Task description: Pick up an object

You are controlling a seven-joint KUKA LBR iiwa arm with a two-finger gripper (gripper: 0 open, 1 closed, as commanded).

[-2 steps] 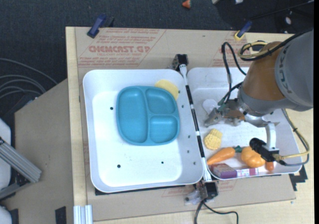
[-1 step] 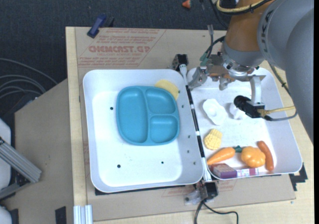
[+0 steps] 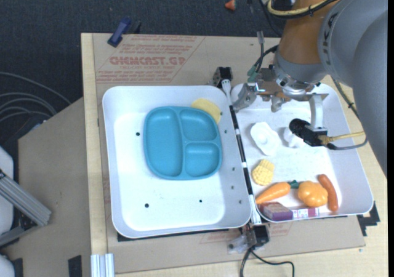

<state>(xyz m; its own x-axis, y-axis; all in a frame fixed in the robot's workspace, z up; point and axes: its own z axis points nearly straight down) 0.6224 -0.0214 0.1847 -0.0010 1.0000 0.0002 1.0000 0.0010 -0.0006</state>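
The right bin holds most of the things, and I place them from the corn. A white lump lies just beyond the corn. A carrot lies just nearer than it, tip pointing to the shared wall. Right of the corn and toward the near wall sit an orange-yellow pepper and, beside that, a red sausage. A purple-and-white packet lies against the near wall.

My end effector hangs over the far end of this bin, well beyond the corn and past the white lump. I cannot tell whether it is released or clenched.

Left of the corn, across the shared wall, the left bin holds a blue plate with three empty wells and a yellow piece at its far corner.

The corn lies close to the shared wall. Bare floor opens to its right. The left bin shows bare floor nearer than the plate. Both bins rest on the table.
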